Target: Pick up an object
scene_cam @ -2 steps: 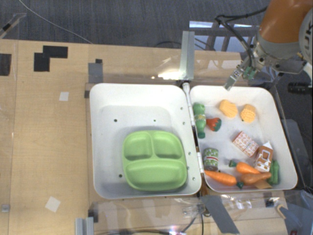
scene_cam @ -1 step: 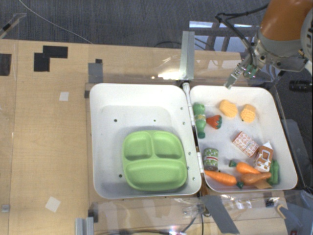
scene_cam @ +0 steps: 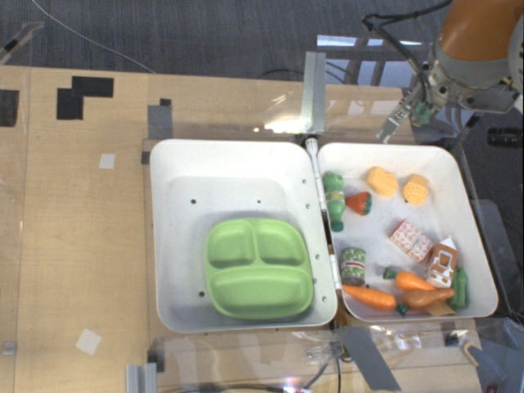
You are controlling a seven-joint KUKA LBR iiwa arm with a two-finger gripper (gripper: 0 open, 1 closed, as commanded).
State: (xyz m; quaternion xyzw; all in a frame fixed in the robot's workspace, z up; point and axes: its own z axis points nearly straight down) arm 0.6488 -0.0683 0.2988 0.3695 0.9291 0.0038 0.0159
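Left bin carries a green divided plate, flat, toward the near side; looks like a drop-off dish, so nothing to pick there.

Divider between the bins, then the right bin, where all the pickable toys lie loose. Just beside the divider: a green bottle-like toy lying along it, a small red strawberry-like piece touching its right side. Below them a short green-banded can, upright as far as I can tell. Along the near wall an orange carrot lies flat, a second carrot and a brownish piece crowd together to its right, next to a green item tucked into the corner. Mid-bin: a pink checkered box tilted, and a small carton with a red roof touching the carrot pile. Far half: two yellow pieces, one rounded, one ridged like corn, near each other with bare floor around them.

Gripper hangs above the bin's far rim, outside the toy area, tilted; jaw state: cannot tell, too small and blurred. Nothing visible between them.

Judgement: the pick is not yet started; the yellow pieces are nearest the gripper and least crowded, so the easiest targets. The near-wall pile risks a multi-object or wall-blocked grasp.
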